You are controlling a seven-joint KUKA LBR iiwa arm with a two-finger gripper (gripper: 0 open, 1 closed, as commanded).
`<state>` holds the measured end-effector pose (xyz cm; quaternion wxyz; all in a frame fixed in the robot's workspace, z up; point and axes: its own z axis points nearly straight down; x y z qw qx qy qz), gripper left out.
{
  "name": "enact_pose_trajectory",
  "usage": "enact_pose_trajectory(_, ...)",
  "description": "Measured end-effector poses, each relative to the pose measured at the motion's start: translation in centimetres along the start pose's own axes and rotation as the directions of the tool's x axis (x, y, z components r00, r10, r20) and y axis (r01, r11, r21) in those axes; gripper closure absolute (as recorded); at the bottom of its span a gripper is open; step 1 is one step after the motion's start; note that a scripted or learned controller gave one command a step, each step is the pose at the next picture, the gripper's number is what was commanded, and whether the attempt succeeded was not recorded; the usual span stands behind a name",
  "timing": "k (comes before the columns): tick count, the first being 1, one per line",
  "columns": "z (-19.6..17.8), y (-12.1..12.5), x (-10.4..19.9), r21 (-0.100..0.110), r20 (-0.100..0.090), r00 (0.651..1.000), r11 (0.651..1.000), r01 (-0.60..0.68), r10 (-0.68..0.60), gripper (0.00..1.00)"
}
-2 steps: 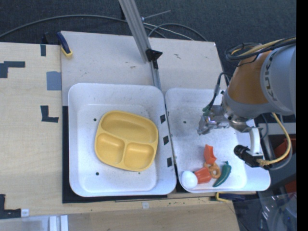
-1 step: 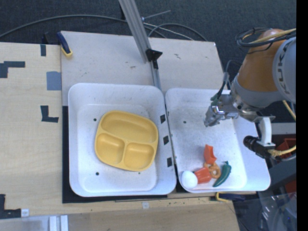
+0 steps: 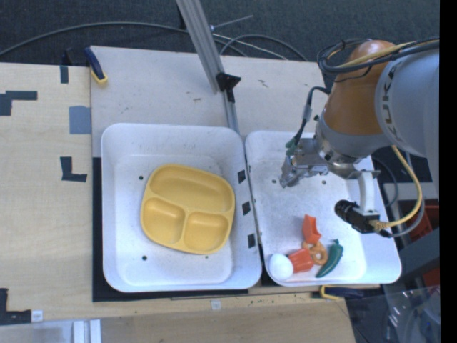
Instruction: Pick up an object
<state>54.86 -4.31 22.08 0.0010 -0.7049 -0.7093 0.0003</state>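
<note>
nothing's been picked up yet. the gripper (image 3: 288,179) is hung over the right bin (image 3: 265,191) near its far left part, jaw state can't be told. the orange toy pieces (image 3: 309,243) and white egg (image 3: 280,266) are left untouched by the bin's near edge.

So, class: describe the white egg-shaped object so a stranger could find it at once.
Start at the right-hand white bin. Look to its near left corner, where small toys cluster. The white egg sits leftmost there, plain and round, beside an orange piece and a green pepper.
</note>
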Motion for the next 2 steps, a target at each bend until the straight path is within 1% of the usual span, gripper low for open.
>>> enact_pose_trajectory(1,0.9,0.4,5.5,0.002,0.0,1.0,1.0,0.001,-0.001,1.0)
enact_pose_trajectory(2,0.2,0.4,11.9,0.0,-0.001,1.0,1.0,0.003,-0.003,1.0)
